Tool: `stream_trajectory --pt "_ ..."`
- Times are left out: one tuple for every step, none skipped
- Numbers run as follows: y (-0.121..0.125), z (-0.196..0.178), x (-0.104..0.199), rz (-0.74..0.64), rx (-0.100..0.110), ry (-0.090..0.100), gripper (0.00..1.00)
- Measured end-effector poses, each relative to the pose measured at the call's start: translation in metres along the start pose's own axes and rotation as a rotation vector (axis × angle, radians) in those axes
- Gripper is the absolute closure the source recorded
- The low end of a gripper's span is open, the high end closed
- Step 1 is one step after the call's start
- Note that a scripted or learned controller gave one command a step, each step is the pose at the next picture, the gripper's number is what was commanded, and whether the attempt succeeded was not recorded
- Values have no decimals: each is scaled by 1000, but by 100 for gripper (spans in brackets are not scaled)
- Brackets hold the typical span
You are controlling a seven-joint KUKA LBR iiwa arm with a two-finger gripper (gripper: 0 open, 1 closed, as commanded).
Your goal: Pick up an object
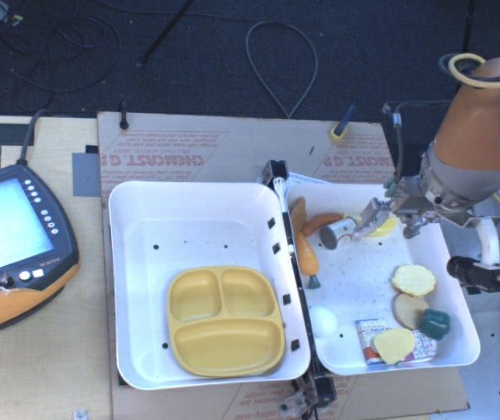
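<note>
My gripper [392,219] hangs low over the back of the right bin [460,357]. Its two grey fingers [374,210] stand apart, so it is open. A small yellow piece [383,228] lies right between and below the fingers; whether they touch it I cannot tell. Just to the left lie a short orange-red sausage-shaped item [324,223] with a white tip and a long orange carrot-like item [302,239] against the bin's left wall.
In the right bin's front half lie two pale round slices [413,280], a brown slice [407,309], a green item [434,324], a printed packet [374,332] and a white ball [323,322]. A yellow divided tray [225,320] sits in the left bin [144,234]. A pendant [13,243] is at the far left.
</note>
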State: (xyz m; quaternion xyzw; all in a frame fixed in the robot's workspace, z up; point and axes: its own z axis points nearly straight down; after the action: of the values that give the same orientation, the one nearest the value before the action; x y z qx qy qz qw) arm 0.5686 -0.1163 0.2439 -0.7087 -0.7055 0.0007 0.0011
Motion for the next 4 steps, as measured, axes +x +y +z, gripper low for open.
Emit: stream_trajectory --pt "75 -26 31 -5 -2 -1 0" --pt "75 -38 74 -6 -1 0 0" --pt "38 43 16 -3 3 -1 0" --pt "76 3 -15 -3 -3 -1 0"
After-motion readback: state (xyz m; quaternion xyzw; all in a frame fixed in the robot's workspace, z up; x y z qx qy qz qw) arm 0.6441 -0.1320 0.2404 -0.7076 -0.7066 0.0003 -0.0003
